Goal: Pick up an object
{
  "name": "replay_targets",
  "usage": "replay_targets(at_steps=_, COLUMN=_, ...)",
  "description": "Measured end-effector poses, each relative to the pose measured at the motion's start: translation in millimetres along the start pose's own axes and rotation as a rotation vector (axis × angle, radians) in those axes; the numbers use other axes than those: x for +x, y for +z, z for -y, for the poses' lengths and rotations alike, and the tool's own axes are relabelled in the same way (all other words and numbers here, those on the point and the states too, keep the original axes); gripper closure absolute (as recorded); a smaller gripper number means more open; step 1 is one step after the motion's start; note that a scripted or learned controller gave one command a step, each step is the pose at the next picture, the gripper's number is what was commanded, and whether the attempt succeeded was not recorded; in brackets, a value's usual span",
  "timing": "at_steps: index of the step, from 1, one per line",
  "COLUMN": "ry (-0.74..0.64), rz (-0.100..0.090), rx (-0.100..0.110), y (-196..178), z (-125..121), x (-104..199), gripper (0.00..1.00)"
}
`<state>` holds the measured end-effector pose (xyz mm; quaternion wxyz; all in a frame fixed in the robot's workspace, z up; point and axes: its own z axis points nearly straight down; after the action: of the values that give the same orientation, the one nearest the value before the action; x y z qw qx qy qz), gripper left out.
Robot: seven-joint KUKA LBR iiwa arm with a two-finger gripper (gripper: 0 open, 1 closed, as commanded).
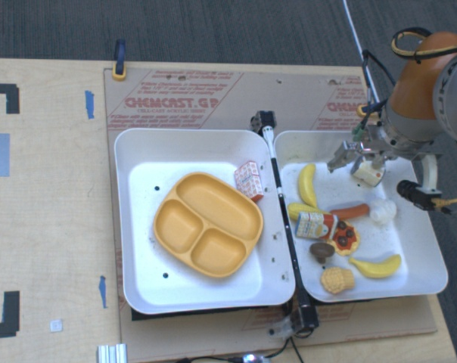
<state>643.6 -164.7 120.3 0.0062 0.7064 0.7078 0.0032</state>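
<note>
Toys crowd the right bin (433,278): an upright banana (309,184), a second banana (377,265) lying near the front, a sausage (351,212), a small carton (310,224), a pizza slice (344,237), a brown lump (321,250), a corn piece (337,280) and a white ball (383,212). The gripper (362,161) hangs over the bin's back part, its fingers spread, with a cream-coloured object (368,173) just under them; whether they grip it is unclear. The left bin (130,203) holds a yellow divided plate (206,224) and a red-patterned packet (248,178).
</note>
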Motion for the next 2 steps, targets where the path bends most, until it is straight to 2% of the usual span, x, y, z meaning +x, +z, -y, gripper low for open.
replay_targets(at_steps=1, ry=0.002, rz=-0.004, rx=0.012, y=29.1, z=30.0, x=38.1, gripper=0.00)
replay_targets(at_steps=2, ry=0.003, rz=0.000, rx=0.009, y=32.4, z=41.7, x=69.5, gripper=0.00)
